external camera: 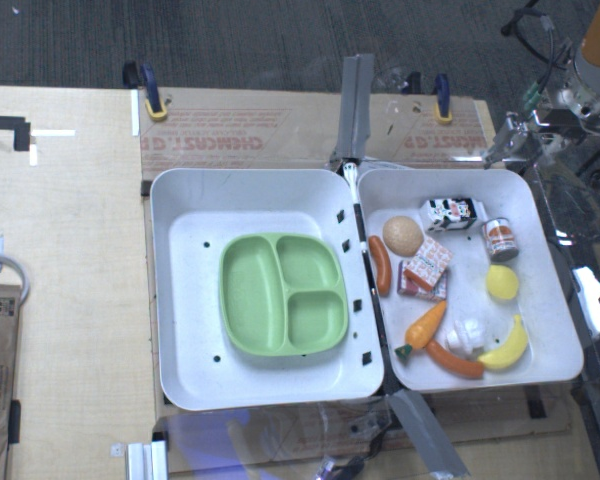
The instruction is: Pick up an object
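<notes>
Toy food scattered in the right bin (540, 363): yellow banana (510, 345) curved along the near right edge, round lemon (502, 283) just above it, orange carrot (424, 325), red sausage (381, 265), tan egg (403, 235), small can (499, 239), black-and-white carton (450, 212). Green divided plate (283, 293) in the left bin (185, 358). Arm (580, 78) raised at the far right corner, above the bin's rim; grip state impossible to tell.

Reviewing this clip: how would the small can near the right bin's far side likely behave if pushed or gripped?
The can looks tilted or lying on its side, so a nudge would probably roll it toward the lemon or the right bin's wall. Its rounded, glossy-looking body may slip between fingers unless gripped across the curve. It looks rigid, so crushing seems unlikely.
</notes>
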### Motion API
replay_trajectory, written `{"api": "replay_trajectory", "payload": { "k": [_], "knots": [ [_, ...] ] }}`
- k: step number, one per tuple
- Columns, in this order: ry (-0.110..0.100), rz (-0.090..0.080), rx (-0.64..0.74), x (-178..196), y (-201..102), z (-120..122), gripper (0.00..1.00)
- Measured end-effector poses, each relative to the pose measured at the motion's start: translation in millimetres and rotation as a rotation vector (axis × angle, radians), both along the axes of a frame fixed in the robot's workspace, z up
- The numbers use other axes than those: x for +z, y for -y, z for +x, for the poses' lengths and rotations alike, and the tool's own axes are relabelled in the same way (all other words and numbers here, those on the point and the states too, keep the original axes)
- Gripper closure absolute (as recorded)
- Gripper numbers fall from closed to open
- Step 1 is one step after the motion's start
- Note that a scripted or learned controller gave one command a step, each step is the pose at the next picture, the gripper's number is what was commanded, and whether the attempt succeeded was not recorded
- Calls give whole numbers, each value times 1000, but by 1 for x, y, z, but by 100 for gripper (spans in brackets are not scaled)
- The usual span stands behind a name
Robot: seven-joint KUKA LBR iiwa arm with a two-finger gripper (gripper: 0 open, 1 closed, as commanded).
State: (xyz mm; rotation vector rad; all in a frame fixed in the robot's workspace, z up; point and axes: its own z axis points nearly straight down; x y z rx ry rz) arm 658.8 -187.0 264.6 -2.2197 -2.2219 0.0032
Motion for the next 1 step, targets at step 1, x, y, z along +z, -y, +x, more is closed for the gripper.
{"api": "replay_trajectory", "payload": {
  "k": [1],
  "knots": [
    [0, 0, 65, -114, -1, 0, 0]
  ]
}}
